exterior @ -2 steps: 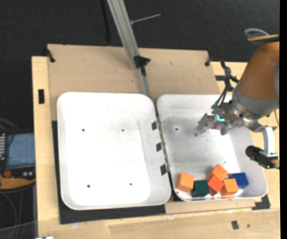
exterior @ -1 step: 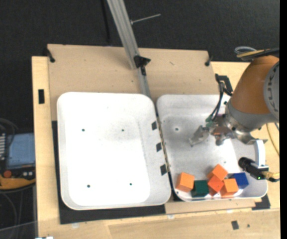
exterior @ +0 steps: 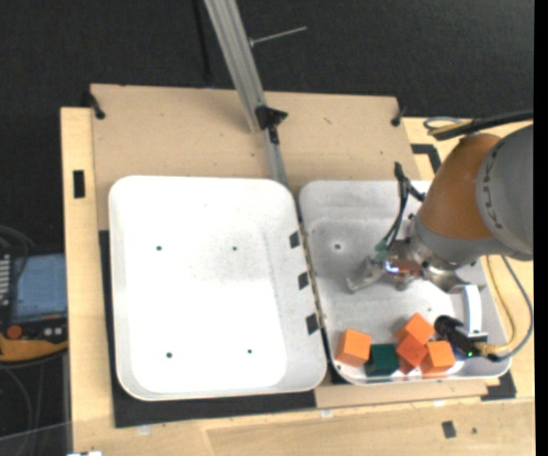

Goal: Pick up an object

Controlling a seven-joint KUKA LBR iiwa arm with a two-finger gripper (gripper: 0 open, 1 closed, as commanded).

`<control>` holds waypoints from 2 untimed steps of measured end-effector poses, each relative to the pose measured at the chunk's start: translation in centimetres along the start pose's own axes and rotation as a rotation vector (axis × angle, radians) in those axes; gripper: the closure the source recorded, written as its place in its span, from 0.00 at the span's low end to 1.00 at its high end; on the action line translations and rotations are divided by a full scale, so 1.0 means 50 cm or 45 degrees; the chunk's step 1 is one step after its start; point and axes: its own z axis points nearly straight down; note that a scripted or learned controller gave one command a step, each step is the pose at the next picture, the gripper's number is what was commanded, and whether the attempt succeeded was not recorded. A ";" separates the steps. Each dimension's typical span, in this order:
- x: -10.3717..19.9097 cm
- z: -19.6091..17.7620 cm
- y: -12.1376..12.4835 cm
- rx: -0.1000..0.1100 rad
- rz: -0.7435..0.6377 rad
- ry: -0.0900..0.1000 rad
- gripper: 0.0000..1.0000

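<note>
Several blocks lie along the near edge of the right bin (exterior: pixel 340 207). An orange block (exterior: pixel 354 346) is the leftmost, with a dark green block (exterior: pixel 382 359) beside it. Three more orange blocks (exterior: pixel 420 344) cluster to the right of the green one. My gripper (exterior: pixel 361 279) hangs low over the middle of the right bin, above bare floor, a short way behind the blocks and touching none of them. I see nothing held in it.
The left bin (exterior: pixel 207 283) sits beside the right one, with a raised divider (exterior: pixel 307 274) between them. A slanted metal rail (exterior: pixel 240 55) rises behind the bins. The grey arm (exterior: pixel 473 207) covers the right bin's far right side.
</note>
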 end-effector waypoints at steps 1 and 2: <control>0.000 0.001 0.002 -0.006 0.002 0.005 0.00; -0.001 -0.022 0.004 -0.010 0.014 0.006 1.00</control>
